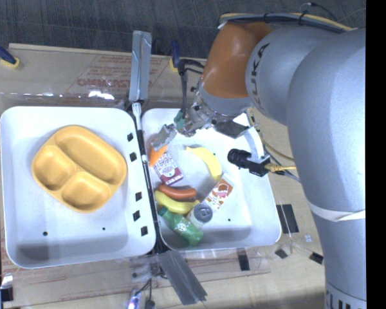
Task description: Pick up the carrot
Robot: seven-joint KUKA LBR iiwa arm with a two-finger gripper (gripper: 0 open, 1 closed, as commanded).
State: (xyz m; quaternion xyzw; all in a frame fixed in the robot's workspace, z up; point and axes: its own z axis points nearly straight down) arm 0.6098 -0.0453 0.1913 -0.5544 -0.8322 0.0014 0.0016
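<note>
In the right bin [260,227], the gripper [169,134], grip unclear, is hovering just above the carrot [156,153], lying below-left.

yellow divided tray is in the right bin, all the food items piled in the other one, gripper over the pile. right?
Not quite. The camera view shows the yellow divided tray in the left bin, not the right. The food items, such as the banana, are piled in the right bin, and the gripper is over that pile.
</note>
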